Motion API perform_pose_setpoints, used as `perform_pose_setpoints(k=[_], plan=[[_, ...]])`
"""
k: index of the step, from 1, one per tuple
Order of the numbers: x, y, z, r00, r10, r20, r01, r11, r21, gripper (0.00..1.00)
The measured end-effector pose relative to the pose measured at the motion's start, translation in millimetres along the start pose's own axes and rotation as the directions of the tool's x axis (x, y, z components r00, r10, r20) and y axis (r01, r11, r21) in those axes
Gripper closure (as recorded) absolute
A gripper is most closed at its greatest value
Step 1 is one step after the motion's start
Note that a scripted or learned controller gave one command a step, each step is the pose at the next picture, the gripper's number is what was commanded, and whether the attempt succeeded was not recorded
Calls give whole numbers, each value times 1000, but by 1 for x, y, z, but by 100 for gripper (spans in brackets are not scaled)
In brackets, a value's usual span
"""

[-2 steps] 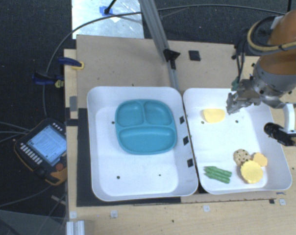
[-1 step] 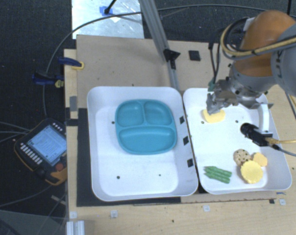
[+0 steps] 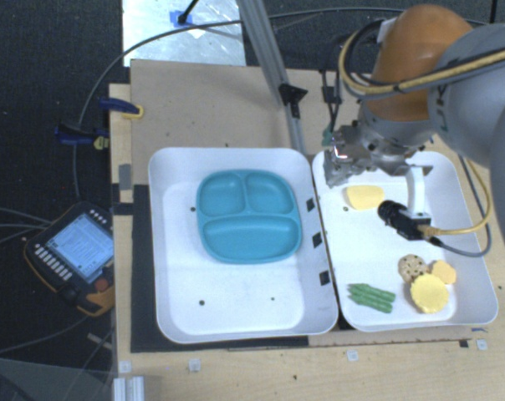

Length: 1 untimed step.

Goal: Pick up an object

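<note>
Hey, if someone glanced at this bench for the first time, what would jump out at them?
Probably the blue divided plate, sitting alone in the left bin. Next, the grey arm with its orange band, looming over the far end of the right bin, where yellow food pieces, a cookie and green beans lie scattered.

Probably a robotics lab: teach pendant (image 3: 75, 253), cabled bench (image 3: 202, 107).

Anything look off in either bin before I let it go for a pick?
Nothing stands out. The blue divided plate lies flat in the left bin; the food pieces lie apart and intact in the right bin.
</note>
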<state>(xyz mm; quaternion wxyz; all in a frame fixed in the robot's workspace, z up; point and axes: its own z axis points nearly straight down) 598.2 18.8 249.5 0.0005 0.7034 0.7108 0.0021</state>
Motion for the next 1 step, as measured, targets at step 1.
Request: perform_pose_setpoints(k=[1], plan=[[50,6,17,1000,1,1,-1,1000,3,100]])
